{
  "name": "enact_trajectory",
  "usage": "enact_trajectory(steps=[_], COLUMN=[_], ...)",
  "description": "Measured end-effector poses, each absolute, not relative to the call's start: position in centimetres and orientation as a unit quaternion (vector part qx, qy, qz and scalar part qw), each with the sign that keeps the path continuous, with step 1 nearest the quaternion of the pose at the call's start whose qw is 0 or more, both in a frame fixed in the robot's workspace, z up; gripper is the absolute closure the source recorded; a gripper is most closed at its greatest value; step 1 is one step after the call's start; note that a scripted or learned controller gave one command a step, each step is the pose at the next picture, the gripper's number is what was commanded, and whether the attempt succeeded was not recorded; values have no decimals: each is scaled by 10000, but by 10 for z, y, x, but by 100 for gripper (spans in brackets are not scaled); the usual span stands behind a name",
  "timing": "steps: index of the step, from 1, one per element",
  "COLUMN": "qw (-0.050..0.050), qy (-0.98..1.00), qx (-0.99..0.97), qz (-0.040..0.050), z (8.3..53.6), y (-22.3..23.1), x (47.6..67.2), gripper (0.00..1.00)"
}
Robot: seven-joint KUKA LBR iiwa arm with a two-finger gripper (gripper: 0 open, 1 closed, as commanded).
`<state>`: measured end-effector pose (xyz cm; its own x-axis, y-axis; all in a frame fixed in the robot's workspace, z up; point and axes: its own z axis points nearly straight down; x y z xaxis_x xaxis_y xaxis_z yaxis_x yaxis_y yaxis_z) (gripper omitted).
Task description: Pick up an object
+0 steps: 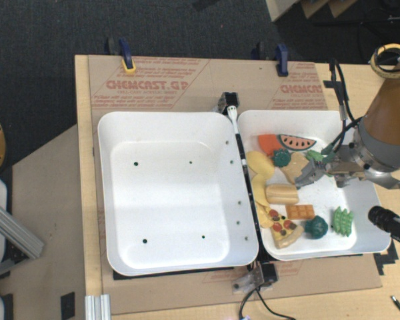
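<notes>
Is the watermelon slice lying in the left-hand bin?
No, the watermelon slice lies in the right bin among the other toy foods.

Two white bins: left bin point(120, 179), right bin point(367, 242). Right bin holds all the toy food: one watermelon slice point(298, 141), one orange wedge point(269, 143), one banana point(261, 165), one bread roll point(281, 193), one waffle point(300, 212), one pizza slice point(285, 231), two dark teal round pieces point(315, 227), one green leafy piece point(343, 221). Two blue clamps point(126, 53) on the bench's far edge.
</notes>
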<state>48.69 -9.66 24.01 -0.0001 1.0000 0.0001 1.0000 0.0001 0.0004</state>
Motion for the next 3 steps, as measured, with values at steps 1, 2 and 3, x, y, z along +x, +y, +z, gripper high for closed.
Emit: enact_trajectory(steps=[1, 2, 3], qw=[-37, 31, 64], qy=[7088, 7076, 7072], qx=[7054, 7066, 7070], qz=[-14, 14, 24], z=[181, 185, 99], y=[-52, -76, -126], x=[509, 579, 660], gripper=[0, 0, 0])
